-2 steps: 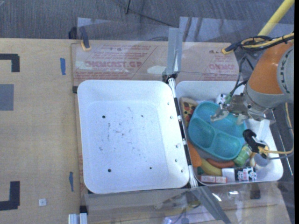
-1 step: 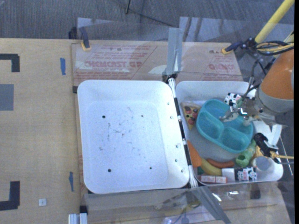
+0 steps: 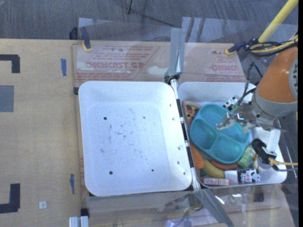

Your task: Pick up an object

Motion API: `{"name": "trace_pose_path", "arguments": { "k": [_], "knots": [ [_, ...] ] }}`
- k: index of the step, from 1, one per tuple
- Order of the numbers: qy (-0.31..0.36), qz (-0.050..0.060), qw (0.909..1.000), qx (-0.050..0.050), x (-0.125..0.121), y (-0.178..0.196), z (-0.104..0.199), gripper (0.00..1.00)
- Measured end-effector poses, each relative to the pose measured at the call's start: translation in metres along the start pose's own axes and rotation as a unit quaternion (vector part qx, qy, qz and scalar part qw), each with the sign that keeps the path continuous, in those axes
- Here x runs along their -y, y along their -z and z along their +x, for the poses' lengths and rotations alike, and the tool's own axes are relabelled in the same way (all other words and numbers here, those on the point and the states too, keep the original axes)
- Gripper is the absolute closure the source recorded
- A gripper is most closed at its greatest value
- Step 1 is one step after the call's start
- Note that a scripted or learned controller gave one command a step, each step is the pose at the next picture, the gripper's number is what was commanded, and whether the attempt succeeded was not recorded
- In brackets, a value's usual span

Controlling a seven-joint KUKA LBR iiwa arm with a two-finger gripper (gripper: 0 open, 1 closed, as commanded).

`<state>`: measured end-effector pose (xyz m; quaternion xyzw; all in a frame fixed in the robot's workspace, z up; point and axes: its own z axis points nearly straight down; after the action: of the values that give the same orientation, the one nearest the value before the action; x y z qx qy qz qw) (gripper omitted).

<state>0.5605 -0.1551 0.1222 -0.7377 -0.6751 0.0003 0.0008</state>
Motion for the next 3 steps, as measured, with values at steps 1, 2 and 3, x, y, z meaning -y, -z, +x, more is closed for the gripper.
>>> {"name": "trace_pose_path", "arguments": {
  "k": [1, 2, 3],
  "knots": [
    [0.017, 0.007, 0.9998, -0.008, -0.104, -0.021, -0.039, 0.00],
    [0.043, -0.011, 0.9990, 0.002, -0.042, -0.028, -0.029, 0.00],
    [0.122, -0.001, 0.9926, 0.001, -0.045, 0.000, 0.018, 0.00]
  ]
}}
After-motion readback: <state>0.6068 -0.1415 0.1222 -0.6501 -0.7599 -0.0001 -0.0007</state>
